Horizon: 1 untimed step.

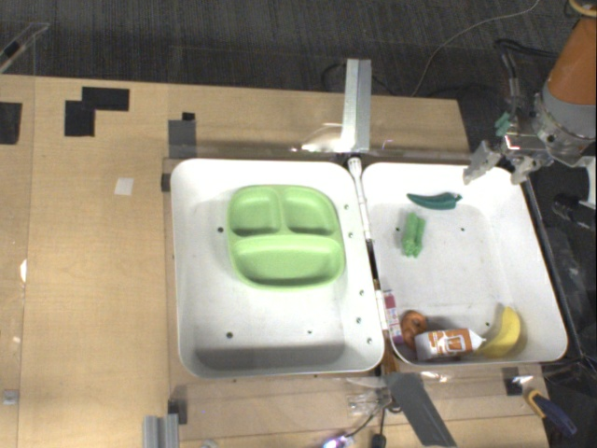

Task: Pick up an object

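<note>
End effector (pixel 498 160): hovering over the right bin's (pixel 466 292) far right corner, fingers spread wide, holding nothing.
Pepper (pixel 435 199), pickle (pixel 413 233): lying far.
Banana (pixel 505 333), bottle (pixel 448 343): lying near.
Left bin (pixel 201 297): carrying a tray (pixel 283 234).

Wooden counter (pixel 84 250) carries two white bins: left bin (pixel 201 343), right bin (pixel 536 278), touching along a metal divider (pixel 358 110). Black patches (pixel 93 108) mark the counter's far left. Thin cable (pixel 466 31) crosses dark floor (pixel 233 17) behind.
</note>
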### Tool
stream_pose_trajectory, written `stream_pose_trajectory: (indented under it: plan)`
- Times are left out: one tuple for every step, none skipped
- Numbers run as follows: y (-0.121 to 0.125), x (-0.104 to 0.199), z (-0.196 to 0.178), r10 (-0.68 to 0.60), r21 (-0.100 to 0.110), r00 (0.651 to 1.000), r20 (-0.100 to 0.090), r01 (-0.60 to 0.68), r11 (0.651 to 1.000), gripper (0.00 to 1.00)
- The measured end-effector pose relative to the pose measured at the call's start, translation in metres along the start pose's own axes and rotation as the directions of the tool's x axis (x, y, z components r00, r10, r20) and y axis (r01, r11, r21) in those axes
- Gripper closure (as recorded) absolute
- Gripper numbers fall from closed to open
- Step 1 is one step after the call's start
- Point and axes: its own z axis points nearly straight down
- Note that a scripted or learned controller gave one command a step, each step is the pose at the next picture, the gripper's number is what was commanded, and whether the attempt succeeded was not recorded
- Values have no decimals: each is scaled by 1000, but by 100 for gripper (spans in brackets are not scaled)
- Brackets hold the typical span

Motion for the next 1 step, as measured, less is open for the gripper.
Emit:
stream_pose_trajectory:
  plan:
    - [19, 40, 55, -103, 0, 995, 0, 103, 995, 0]
